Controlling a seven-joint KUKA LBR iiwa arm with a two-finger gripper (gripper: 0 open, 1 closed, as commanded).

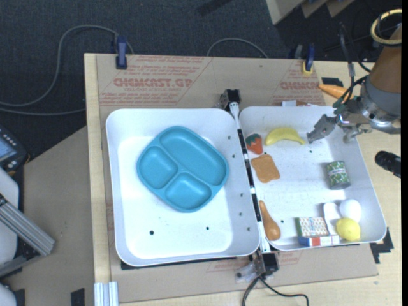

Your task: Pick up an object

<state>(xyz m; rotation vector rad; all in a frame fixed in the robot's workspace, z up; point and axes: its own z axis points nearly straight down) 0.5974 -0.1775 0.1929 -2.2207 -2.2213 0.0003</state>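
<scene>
Where the bench [191, 85] stands on dark carpet, its brown board top carries red printed lettering and two blue clamps at the far edge, with thin cables looping across the floor behind it. Two shallow white bins sit side by side on the board, their inner rims touching along a black hinge strip.

The left bin [127, 222] holds a blue divided plate [182, 168], lying flat and turned at an angle, roughly in the middle.

The right bin [370, 190] holds the small objects. A banana [284, 136] lies near the far rim, with a red and green piece [255, 144] just beside it against the inner wall. An orange slab [265, 168] lies below them. A slim orange piece [269, 222] runs along the inner wall toward the near corner. A green packet [337, 174] sits toward the outer side. In the near corner a patterned box [313, 229], a white egg-like piece [349, 208] and a lemon [348, 229] crowd close together.

The gripper [335, 127] hangs over the far part of the right bin, just right of the banana and apart from it, its fingers spread, nothing between them. The arm's upper part is cut off by the right edge. Grey metal framing at the lower left is likewise cropped, and the red and green piece is too small to identify.
</scene>
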